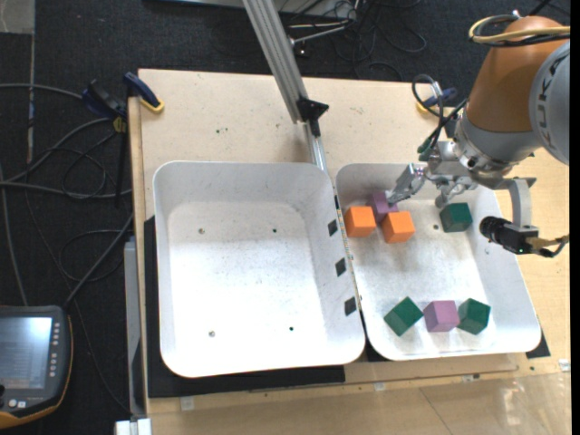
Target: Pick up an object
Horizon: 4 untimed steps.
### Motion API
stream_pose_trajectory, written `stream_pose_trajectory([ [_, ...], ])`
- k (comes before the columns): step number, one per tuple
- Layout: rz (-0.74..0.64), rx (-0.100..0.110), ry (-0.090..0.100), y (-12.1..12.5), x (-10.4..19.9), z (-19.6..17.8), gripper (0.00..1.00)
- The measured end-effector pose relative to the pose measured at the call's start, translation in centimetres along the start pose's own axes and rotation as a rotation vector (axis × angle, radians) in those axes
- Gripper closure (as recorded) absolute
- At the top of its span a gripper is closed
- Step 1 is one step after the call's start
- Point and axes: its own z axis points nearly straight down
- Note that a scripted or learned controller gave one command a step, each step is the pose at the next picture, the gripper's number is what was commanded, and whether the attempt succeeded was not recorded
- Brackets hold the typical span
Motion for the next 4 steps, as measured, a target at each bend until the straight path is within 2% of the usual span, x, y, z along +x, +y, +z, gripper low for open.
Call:
stream_pose_trajectory([
  [2, 0.001, -0.007, 0.002, 0.2, -0.6, 9.7, 0.00],
  [3, 0.000, -0.012, -0.001, 0.3, -0.6, 8.4, 1.00],
  [4, -0.005, -0.012, 0.000, 0.8, 0.4, 3.3, 1.00],
])
